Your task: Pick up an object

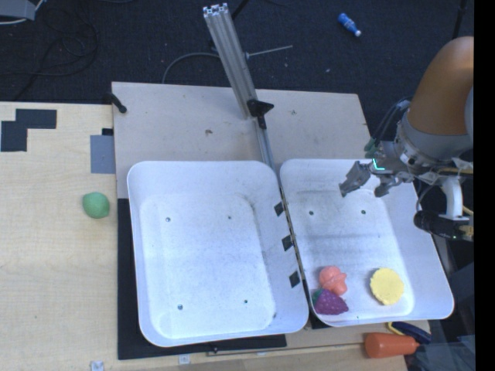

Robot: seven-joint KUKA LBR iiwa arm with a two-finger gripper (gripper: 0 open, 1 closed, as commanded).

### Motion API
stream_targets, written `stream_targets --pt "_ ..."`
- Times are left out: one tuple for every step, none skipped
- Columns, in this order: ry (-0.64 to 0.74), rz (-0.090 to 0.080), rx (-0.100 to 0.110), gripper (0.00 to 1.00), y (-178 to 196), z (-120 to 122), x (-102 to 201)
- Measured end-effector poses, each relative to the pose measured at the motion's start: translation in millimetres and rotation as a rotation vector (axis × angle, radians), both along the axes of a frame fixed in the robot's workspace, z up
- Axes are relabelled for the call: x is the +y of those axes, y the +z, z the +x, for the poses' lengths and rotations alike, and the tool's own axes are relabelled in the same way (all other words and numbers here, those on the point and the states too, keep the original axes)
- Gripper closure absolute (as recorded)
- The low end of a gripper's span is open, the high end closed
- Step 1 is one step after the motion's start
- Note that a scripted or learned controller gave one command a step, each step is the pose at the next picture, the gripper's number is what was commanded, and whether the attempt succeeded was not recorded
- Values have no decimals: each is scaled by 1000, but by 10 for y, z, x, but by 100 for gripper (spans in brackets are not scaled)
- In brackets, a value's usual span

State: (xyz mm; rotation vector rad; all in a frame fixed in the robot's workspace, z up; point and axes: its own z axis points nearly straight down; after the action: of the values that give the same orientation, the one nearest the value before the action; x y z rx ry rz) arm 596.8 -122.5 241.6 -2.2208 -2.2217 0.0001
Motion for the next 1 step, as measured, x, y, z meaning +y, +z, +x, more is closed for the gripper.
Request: stream_targets --pt "0 0 0 0 0 0 0"
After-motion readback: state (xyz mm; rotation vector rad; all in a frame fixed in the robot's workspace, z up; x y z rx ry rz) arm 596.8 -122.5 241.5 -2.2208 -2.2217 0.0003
